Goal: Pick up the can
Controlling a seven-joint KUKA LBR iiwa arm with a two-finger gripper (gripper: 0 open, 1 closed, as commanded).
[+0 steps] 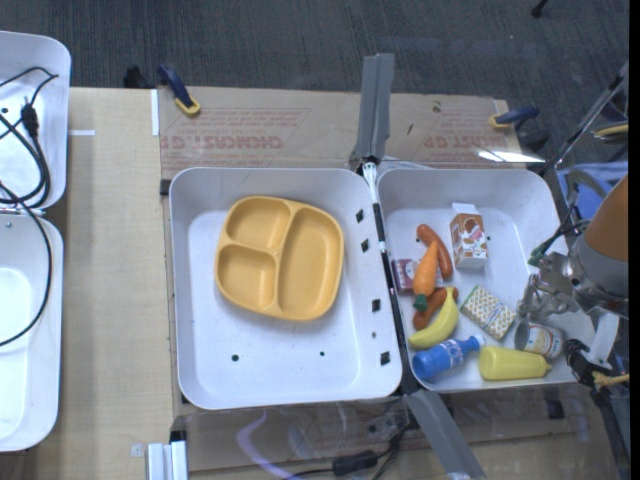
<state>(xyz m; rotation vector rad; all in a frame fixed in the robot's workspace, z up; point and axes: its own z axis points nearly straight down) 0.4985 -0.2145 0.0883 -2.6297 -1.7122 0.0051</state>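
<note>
The can (541, 341), silver with a pale label, lies on its side at the right end of the right bin (520, 190), between a yellow squeeze bottle (512, 364) and the bin's right wall. My gripper (543, 303) hangs directly over the can, reaching in from the right, with its tip just above or touching the can's top. The grey arm with its orange band (610, 223) partly hides the bin's right rim.
In the right bin there are also a small juice carton (468, 240), a carrot (428, 268), a sausage (436, 245), a banana (438, 325), a blue bottle (444, 357) and a patterned cracker box (488, 311) just left of the can. The left bin (200, 368) holds a yellow divided plate (280, 258).
</note>
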